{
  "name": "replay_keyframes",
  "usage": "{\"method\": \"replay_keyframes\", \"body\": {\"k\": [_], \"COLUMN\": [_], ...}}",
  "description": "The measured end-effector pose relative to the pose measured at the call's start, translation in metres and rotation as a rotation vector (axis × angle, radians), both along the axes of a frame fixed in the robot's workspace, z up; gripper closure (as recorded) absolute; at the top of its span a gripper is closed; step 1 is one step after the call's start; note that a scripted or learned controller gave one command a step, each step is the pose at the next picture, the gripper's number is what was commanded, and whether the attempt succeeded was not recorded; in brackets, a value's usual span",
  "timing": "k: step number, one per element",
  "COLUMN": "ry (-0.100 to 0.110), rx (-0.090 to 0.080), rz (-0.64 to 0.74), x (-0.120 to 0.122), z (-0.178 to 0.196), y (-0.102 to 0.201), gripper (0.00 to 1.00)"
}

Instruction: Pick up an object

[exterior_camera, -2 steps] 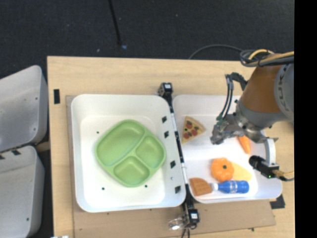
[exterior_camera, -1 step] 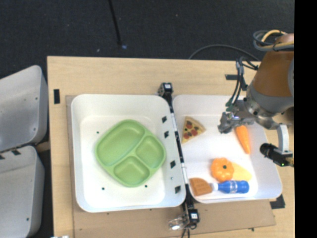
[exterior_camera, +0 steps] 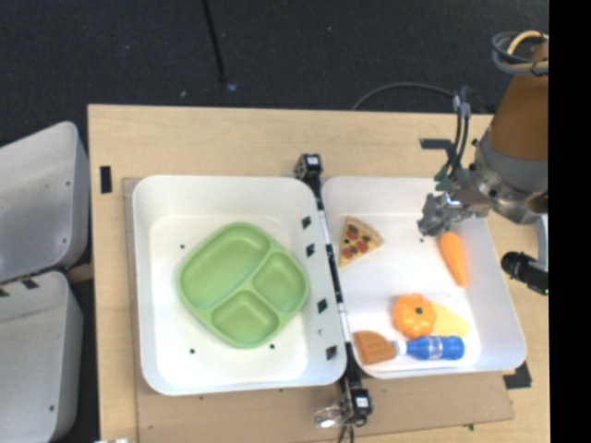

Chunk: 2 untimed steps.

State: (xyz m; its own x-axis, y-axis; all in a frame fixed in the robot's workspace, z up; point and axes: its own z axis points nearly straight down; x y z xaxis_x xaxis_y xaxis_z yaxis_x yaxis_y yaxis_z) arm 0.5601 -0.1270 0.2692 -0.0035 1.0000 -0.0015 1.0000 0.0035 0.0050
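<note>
The right bin [exterior_camera: 397, 197] holds a pizza slice [exterior_camera: 356, 241] at its left, an orange carrot [exterior_camera: 453, 257] at its right, and near the front an orange pumpkin-like toy [exterior_camera: 415, 314] beside a yellow piece [exterior_camera: 450, 321], a blue bottle [exterior_camera: 434, 349] and a brown piece [exterior_camera: 373, 346]. My gripper [exterior_camera: 434, 218] hangs over the bin's back right part, just left of and above the carrot's top end. The arm with its orange band [exterior_camera: 522, 109] comes in from the right.
The left bin [exterior_camera: 162, 201] carries a green divided plate [exterior_camera: 244, 284]. A black cable [exterior_camera: 392, 90] loops over the wooden bench behind the right bin. White chair-like panels [exterior_camera: 37, 210] stand at the far left.
</note>
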Motion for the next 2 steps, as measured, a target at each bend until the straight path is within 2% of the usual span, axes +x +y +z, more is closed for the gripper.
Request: {"method": "replay_keyframes", "body": {"k": [1,2], "ry": [0.004,0.006], "rx": [0.002,0.002], "rz": [0.003,0.003], "x": [-0.003,0.009], "z": [-0.002,-0.014], "y": [0.048,0.107], "gripper": [1.0,1.0]}}
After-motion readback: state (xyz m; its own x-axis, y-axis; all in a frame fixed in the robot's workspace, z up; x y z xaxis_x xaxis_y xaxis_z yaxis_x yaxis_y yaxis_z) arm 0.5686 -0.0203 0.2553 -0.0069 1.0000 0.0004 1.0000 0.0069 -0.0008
